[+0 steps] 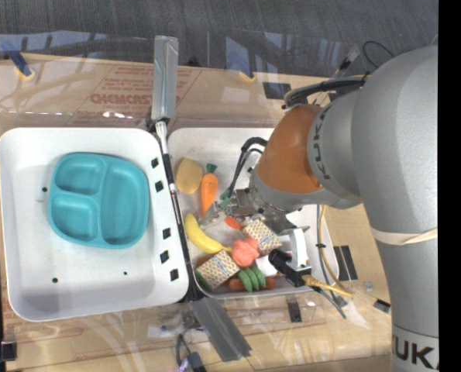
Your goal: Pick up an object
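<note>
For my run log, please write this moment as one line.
hand: low in right white bin, above toy food | nearest: orange toy carrot | left white bin: teal divided plate

A teal divided plate [100, 199] is seen in the left bin [29, 285]. The right bin [185, 142] is crowded with toy food: beside the carrot [208, 191] lies a potato [188, 176], below it a banana [201, 235]. The gripper [232, 204] is lowered just right of the carrot, under the arm [354, 146].

right bin [185, 142]: far side hidden under arm [346, 146] | fingers: state unreadable
</note>
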`<action>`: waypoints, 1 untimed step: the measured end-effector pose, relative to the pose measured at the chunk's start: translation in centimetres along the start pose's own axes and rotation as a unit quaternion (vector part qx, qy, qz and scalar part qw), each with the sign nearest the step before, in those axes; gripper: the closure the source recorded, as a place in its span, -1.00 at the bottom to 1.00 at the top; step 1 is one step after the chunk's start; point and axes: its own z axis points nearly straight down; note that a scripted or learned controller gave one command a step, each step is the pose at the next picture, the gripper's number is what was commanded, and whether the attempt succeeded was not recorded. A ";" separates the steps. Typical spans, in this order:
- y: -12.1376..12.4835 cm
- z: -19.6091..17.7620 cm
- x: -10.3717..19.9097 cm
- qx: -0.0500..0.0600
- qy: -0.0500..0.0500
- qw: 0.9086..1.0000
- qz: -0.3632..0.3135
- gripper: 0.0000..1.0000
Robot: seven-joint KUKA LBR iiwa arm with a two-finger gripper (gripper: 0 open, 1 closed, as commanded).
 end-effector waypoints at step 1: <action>0.1 -1.1 0.0 -0.001 -0.001 1.000 -0.002 1.00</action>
